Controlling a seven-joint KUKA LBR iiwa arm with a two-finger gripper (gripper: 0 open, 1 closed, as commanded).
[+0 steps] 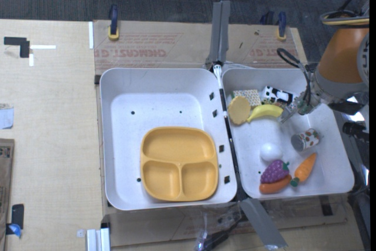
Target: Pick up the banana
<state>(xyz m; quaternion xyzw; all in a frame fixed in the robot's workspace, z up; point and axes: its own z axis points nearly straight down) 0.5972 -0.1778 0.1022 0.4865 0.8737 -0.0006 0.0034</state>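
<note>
Left: pale wooden surface (pixel 47 126), with brown cardboard sheet (pixel 176 44) at the rear, held by two blue clamps (pixel 113 23).

Left bin (pixel 117 97): white, shallow. Holds yellow divided plate (pixel 179 163) with three compartments, lying flat toward the front of the bin.

Grey post (pixel 220 29) standing at the rear, on the seam between the two bins.

Right bin (pixel 341 179): white, shallow. Contents as follows. Round tan biscuit (pixel 238 109) near the left wall at the rear. Banana (pixel 265 111) just beside it, touching or nearly so, curved, lying flat, pointing right. Pale waffle-like piece (pixel 248 95) behind the biscuit. Black-and-white toy cow (pixel 276 94) behind the banana. White ball (pixel 271 151) near mid-bin. Purple grapes (pixel 275 171) at the front, resting against an orange piece (pixel 273 187). Carrot (pixel 305 166) just right of the grapes, tilted. Small printed cup (pixel 305 139) on its side, above the carrot.

Right: grey arm with orange band (pixel 343 56) reaching in over the rear right of the bin. Pincer (pixel 294 110) low, near the right tip of the banana. Too small and blurred to judge: cannot tell whether spread or pressed together. Nothing visibly between its tips.
</note>
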